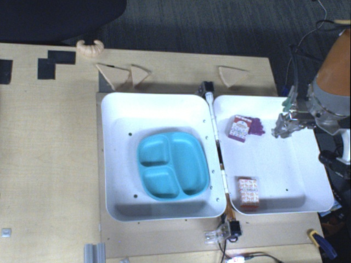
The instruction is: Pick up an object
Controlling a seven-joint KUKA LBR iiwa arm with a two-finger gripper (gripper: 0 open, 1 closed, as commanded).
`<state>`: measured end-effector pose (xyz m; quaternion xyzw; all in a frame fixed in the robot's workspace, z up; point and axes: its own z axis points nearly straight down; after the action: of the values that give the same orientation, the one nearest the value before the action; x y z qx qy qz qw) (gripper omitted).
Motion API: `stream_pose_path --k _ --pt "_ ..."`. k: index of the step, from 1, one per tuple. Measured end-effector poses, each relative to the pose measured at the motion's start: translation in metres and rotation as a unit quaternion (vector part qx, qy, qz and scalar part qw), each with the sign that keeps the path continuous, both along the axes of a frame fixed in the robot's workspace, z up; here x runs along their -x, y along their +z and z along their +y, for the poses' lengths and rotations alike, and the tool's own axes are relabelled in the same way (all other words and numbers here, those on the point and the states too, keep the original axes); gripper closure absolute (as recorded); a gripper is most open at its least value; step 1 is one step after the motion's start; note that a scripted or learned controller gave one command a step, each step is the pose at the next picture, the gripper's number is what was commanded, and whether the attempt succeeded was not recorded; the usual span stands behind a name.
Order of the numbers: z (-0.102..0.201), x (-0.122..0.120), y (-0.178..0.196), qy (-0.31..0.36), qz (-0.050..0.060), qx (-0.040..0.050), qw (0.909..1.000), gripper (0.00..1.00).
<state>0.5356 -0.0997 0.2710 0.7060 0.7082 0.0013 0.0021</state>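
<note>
A small purple packet (243, 128) with a white label lies in the upper middle of the right bin (296, 171). A red and white patterned box (248, 192) rests near that bin's front left corner. A blue three-compartment tray (173, 165) sits in the left bin (118, 147). My gripper (283, 126) hangs over the right bin's upper right part, just right of the purple packet and apart from it. Nothing shows between its fingers.
A black-and-white bar (215, 130) runs along the seam between the two bins. Cables and a connector (230, 232) lie on the bench in front of the bins. The wooden bench (49, 158) stretches to the left.
</note>
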Motion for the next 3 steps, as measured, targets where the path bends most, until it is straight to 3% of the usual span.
stream_pose_path --k 1,2,3 --pt "0.001 0.0 0.0 0.001 0.001 -0.0003 1.0 0.0" --pt "0.006 -0.036 -0.145 0.001 0.003 -0.001 1.0 0.0" --pt "0.004 -0.001 -0.184 -0.001 -0.002 -0.0004 1.0 0.0"
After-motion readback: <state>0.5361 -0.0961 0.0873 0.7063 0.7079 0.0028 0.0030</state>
